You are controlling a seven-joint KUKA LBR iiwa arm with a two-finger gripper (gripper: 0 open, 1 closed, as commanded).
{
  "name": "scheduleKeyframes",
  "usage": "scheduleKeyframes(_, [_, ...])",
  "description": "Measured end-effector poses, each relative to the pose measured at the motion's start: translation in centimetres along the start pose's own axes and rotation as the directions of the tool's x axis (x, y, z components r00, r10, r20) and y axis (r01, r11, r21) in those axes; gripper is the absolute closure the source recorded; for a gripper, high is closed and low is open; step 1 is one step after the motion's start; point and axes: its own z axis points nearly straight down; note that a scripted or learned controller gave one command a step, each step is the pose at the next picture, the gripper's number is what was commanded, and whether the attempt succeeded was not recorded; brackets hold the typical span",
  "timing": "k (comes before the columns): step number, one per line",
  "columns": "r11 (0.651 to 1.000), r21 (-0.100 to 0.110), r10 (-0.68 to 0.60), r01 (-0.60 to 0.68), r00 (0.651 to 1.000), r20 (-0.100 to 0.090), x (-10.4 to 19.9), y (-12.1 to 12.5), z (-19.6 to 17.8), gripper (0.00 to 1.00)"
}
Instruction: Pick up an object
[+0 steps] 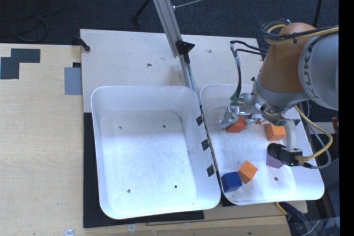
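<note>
Arm comes in from the right w/ its hand low in the right bin, right over a red-orange block. Block sits just under and touching the metal fingertips, but whether it's betw. them or only beside them isn't clear from this angle, and I can't tell if the hand is wide or narrow. So no confirmed hold.

Why here: all the candidates are in the right bin, so that's the only place worth reaching. The red-orange block lies near the bin's left wall, close to the divider rail, fairly free of neighbours, which makes it an easy target.

Others in the same bin:
- orange block, just right of the wrist, partly hidden by the arm.
- purple block, under a black fitting w/ a green light, partly covered.
- blue cube and orange cube, touching each other at the front-left corner. Tight vs. the wall, harder to grip.

Left bin sits beside it on the table, prob. the drop side.

Judgement: grasp stage, lift not yet done. Risk: fingers nudge the block toward the wall instead of closing on it.
</note>
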Motion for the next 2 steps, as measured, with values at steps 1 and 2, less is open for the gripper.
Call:
scheduleKeyframes(1, [1.000, 0.008, 0.003, -0.003, 1.000, 0.001, -0.3, -0.1, -0.4, 1.00])
scheduleKeyframes(2, [1.000, 0.002, -0.003, 0.003, 1.000, 0.000, 8.3, 4.6, -1.4, 1.00])
